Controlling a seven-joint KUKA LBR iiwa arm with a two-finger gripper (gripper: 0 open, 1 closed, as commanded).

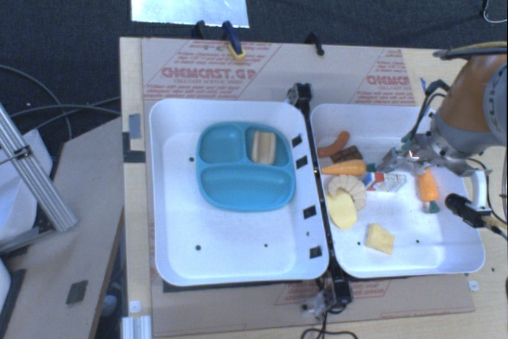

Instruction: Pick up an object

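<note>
Left of the black hinge strip point(309, 171) joining the two bins: shallow white plastic left bin point(171, 250), with a teal three-compartment plastic plate point(238, 186) lying flat around its middle, a little way off the strip. Tan rectangular toy bread slice point(263, 147) tucked in the plate's upper right compartment, the one closest to the strip.

Just right of the strip, inside the shallow white plastic right bin point(452, 254): a whole cluster of toy food. Reddish-brown curved toy sausage point(334, 144) farthest up, small dark brown block point(347, 155) right against it, then a long orange toy carrot point(344, 167) lying crosswise and pointing at the strip. Lower down, a beige ridged croissant-looking toy point(349, 186) pressed against a pale yellow round slice point(342, 211). Lowest of all and a bit further from the strip, a yellow cheese-like wedge point(379, 238) sitting alone.

Further right again, about mid-bin: small white packet with red and blue print point(386, 182), lying flat. Two-finger gripper point(405, 159) down low just above and right of that packet, maybe touching, maybe not. Honestly no telling how far open, or whether gripping anything at all. Way too small and blurry.

Farthest from the strip: short orange toy piece with a green end point(429, 186), apart from the packet, right below the grey arm with the orange band point(476, 91).
</note>
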